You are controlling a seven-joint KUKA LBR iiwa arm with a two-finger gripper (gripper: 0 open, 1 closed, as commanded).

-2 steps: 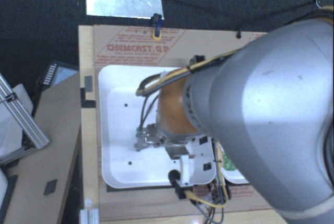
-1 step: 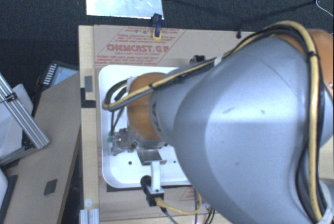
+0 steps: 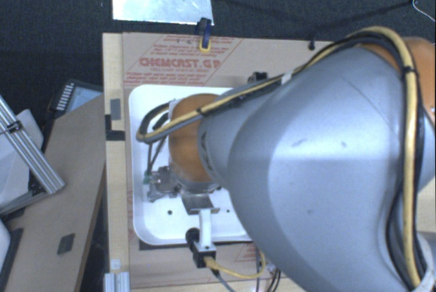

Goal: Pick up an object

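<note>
Object to grab — can't make one out, the grey arm (image 3: 320, 168) blocks most of the white bin (image 3: 146, 233). Gripper state — can't tell, it's under the orange band (image 3: 187, 141). Farther back sits a Chemcast-printed board (image 3: 180, 56).

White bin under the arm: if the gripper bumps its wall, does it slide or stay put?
Likely slides a little: the white bin looks shallow and thin-walled, so probably light. It rests on a smooth-looking printed board, which may offer little grip. Unlikely to tip, being wide and low.
</note>
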